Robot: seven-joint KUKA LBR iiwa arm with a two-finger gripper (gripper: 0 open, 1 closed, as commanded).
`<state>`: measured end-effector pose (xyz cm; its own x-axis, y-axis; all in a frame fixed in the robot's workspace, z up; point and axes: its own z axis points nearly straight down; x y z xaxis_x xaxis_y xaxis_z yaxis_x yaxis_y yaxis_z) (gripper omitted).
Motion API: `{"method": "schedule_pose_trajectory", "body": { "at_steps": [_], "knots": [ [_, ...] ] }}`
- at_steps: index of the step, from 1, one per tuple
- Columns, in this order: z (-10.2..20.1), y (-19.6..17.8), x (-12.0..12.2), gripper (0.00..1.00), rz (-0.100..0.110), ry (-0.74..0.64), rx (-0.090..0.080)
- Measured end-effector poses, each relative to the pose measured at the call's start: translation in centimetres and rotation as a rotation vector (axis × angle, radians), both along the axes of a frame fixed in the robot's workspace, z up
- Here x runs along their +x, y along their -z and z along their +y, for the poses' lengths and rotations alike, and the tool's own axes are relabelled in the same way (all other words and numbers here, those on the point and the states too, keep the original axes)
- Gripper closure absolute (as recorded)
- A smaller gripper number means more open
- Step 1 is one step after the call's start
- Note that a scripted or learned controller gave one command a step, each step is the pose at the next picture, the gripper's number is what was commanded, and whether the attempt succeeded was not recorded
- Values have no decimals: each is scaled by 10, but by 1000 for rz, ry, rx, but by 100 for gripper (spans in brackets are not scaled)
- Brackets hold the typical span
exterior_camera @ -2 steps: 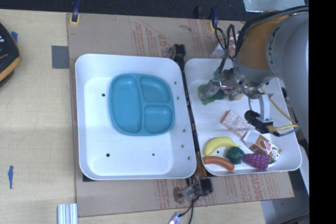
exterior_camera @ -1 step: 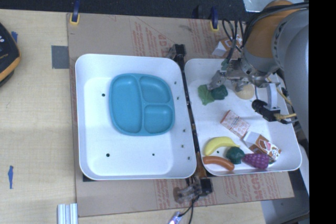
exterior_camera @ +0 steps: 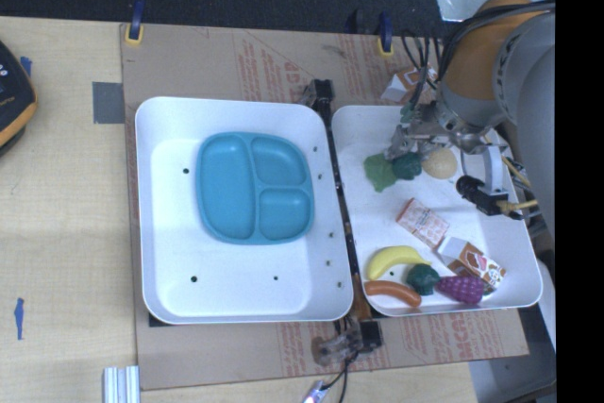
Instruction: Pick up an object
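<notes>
- The grey arm with its orange band (exterior_camera: 486, 42) reaches in from the right and bends down over the far end of the right-hand shallow white bin (exterior_camera: 528, 293).
- Its two-finger gripper (exterior_camera: 411, 139) sits low among a small cluster of toys there; the metal parts blur together, so I cannot tell how it is set.
- Right at the gripper lie a pale green leafy plastic toy (exterior_camera: 378, 172), lumpy and ragged at the edge, and a darker teal-green rounded piece (exterior_camera: 408, 167) touching it.
- Just beside those, toward the arm, rests a cream-coloured round ball-like object (exterior_camera: 440, 164).
- Nearer the middle of that bin lies a small pink-and-white printed packet (exterior_camera: 422, 223).
- Along the near side sit a yellow plastic banana (exterior_camera: 394, 260), a dark green rounded toy (exterior_camera: 423, 277), an orange-red sausage-shaped toy (exterior_camera: 392, 293), a purple bunch of plastic grapes (exterior_camera: 461, 289) and a brown-and-white wrapped bar (exterior_camera: 472, 261), all close together.
- The left-hand white bin (exterior_camera: 170, 278) holds a light blue plastic plate with three compartments (exterior_camera: 254, 187), lying flat near its middle.
- Both bins rest on a sheet of brown cardboard (exterior_camera: 236, 61) on the wooden bench (exterior_camera: 57, 250).
</notes>
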<state>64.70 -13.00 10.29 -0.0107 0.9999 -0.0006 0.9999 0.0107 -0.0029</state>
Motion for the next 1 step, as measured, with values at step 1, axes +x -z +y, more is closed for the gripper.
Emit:
{"method": "schedule_pose_trajectory", "body": {
  "at_steps": [1],
  "knots": [
    [93,-90,-27,100,-2,5,3]
  ]
}}
